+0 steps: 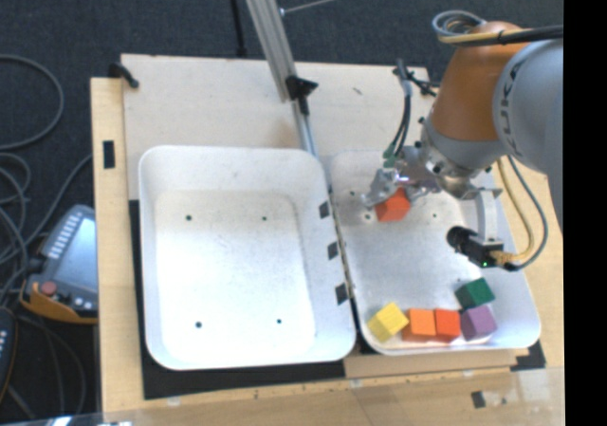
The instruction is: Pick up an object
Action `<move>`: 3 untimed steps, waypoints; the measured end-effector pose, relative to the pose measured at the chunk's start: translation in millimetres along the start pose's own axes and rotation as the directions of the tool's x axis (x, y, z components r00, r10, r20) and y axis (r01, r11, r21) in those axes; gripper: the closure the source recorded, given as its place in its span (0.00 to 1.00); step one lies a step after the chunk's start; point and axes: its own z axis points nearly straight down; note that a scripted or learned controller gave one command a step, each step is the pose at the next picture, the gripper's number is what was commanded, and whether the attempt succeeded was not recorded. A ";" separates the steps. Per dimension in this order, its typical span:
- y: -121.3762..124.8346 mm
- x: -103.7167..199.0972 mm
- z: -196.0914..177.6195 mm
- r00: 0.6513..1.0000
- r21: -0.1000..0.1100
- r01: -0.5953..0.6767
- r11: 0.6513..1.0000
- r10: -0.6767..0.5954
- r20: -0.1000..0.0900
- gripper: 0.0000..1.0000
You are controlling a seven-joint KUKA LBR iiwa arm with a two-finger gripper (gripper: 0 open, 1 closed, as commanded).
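Claw [391, 189] hovers in the right bin [417, 244], and we see an orange block [393, 207] right at its fingertips, seemingly pinched between them, though the view is too coarse to be sure. Four more blocks [434, 323] sit along the near edge.

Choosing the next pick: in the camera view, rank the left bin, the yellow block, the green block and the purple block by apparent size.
1. left bin, by far the largest.
2. yellow block, purple block and green block: these look about alike, so I won't rank them. The green one is tilted, which makes it harder to judge.
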 end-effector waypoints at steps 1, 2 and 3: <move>-5.5 102.8 5.7 1.000 0.009 0.000 1.000 0.000 -0.002 1.00; 36.9 95.4 -76.2 1.000 -0.002 -0.006 1.000 0.006 0.002 1.00; 54.4 154.2 -136.9 1.000 0.000 -0.001 1.000 0.001 -0.001 1.00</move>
